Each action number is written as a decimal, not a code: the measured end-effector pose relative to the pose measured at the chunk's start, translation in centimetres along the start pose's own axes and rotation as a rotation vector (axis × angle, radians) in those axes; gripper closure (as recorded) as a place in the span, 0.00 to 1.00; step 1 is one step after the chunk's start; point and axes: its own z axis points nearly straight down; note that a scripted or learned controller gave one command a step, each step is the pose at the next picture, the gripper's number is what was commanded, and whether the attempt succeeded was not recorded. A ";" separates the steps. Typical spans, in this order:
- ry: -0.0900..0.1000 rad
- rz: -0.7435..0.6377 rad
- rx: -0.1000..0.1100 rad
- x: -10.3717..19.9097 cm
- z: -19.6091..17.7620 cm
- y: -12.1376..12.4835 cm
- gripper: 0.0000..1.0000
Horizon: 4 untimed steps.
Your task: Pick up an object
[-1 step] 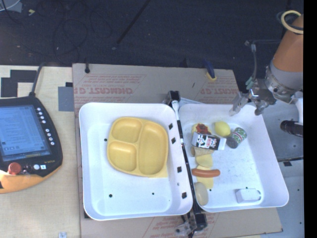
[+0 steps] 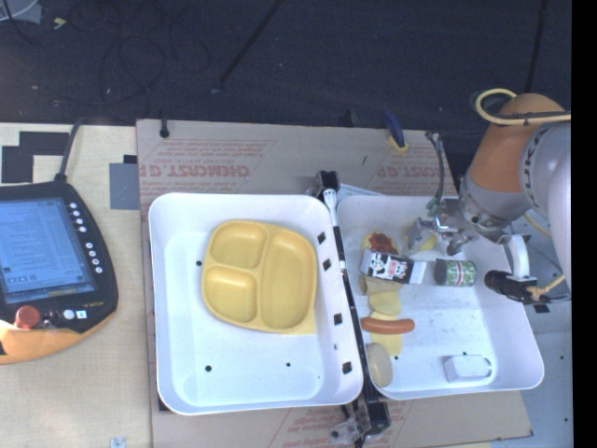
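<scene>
The gripper (image 2: 440, 224) hangs over the far part of the right bin (image 2: 508, 367), near its back wall, and nothing can be seen between its fingers; whether they stand wide or narrow I cannot tell, because they are small and mixed with the metal parts of the wrist. The step in hand seems to be the approach to one object, so it is better to choose a thing that lies free from the others. The nearest candidate is the small green can (image 2: 455, 273), lying on its side just in front of the gripper and a little to the right, touching or almost touching the black-and-white carton (image 2: 389, 267) on its left. To take the can well, the fingers should come down across its round body, not along it (a lying can rolls easily). The toy sausage (image 2: 387, 325) lies closer to the near side of the bin, on yellow pieces, and the white block (image 2: 465, 368) rests apart near the front corner; this one is well separated from the others. The yellow divided plate (image 2: 259, 274) sits alone in the left bin (image 2: 177, 343).
</scene>
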 end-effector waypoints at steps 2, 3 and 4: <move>-0.004 0.003 -0.016 9.8 1.1 -8.5 0.00; 0.002 0.007 -0.013 9.8 0.0 -8.4 1.00; 0.002 0.007 -0.012 9.8 0.0 -8.4 0.00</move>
